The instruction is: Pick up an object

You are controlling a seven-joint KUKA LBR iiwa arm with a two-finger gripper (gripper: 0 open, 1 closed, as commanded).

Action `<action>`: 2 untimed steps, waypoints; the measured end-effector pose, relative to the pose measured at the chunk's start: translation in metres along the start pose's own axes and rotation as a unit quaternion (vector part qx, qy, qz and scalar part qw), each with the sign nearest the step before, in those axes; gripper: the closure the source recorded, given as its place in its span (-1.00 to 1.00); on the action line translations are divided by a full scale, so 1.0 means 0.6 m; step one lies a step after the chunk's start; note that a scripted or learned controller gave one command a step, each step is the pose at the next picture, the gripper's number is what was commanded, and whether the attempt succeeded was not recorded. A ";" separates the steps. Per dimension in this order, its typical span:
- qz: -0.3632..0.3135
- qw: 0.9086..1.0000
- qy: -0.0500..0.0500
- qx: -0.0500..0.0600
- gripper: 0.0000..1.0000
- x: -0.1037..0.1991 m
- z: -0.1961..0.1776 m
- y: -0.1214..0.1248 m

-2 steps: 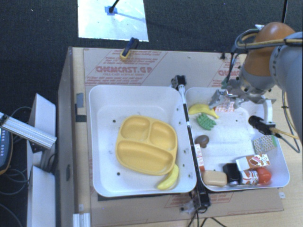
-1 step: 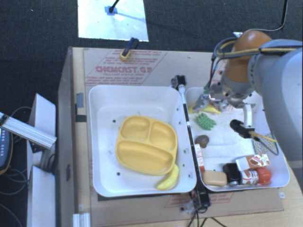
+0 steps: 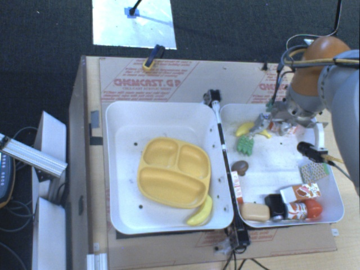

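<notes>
While the grey two-finger gripper [image 3: 263, 122] is hovering at the right white bin's [image 3: 337, 204] far edge, just beside a yellow banana-shaped toy [image 3: 244, 129], I cannot tell its grip. Open floor is lying mid-bin; the left white bin [image 3: 121, 151] is bearing a yellow divided tray [image 3: 174, 170].

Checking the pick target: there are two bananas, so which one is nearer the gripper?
The banana in the right bin, just beside the gripper. The other banana lies in the left bin, by the yellow tray.
</notes>
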State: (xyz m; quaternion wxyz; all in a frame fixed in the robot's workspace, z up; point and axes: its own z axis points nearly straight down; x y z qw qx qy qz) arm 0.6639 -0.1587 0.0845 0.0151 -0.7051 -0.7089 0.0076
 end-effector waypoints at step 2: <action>0.000 1.000 -0.005 -0.005 1.00 0.113 -0.010 0.001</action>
